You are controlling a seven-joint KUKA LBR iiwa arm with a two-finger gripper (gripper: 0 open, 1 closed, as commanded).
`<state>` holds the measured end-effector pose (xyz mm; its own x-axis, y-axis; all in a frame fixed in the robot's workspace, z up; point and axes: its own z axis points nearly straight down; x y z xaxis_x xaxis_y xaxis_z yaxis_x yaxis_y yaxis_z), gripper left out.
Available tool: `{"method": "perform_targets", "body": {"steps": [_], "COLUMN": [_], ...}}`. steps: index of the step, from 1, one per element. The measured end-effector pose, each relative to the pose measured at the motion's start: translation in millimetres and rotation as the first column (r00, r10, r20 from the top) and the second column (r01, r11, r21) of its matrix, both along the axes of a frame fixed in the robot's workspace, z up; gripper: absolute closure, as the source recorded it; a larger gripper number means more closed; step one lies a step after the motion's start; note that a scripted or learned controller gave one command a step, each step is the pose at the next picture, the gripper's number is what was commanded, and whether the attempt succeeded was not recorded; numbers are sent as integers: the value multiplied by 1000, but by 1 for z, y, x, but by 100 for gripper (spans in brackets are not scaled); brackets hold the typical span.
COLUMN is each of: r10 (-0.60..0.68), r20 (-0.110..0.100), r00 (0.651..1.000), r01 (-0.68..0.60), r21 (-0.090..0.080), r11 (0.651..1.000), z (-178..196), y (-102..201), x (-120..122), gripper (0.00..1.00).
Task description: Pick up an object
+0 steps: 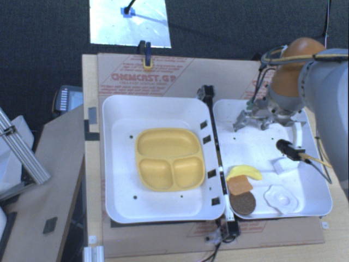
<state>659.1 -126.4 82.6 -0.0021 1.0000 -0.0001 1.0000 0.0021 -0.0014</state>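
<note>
I can't tell my gripper's (pixel 252 120) state; I'd drop squarely over the banana (pixel 245 172) below-left of it.

Reaches in from the right as a thick grey arm (pixel 327 86), bent downward at the wrist. Carries an orange band (pixel 294 64) just above that wrist, rounded and bright against the grey. Ends in a metal gripper (pixel 253 120) angled toward the left and slightly down, hanging low with nothing seen between its fingers. Trails thin dark cables along the wrist and upper housing. Too small and blurred to tell how the fingers are set.
</note>
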Motion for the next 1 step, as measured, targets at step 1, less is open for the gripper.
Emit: {"method": "perform_targets", "body": {"steps": [1], "r10": [0], "r20": [6], "r00": [1000], "r01": [0], "r21": [-1], "r11": [1000], "z": [14], "y": [0], "x": [2], "gripper": [100]}}
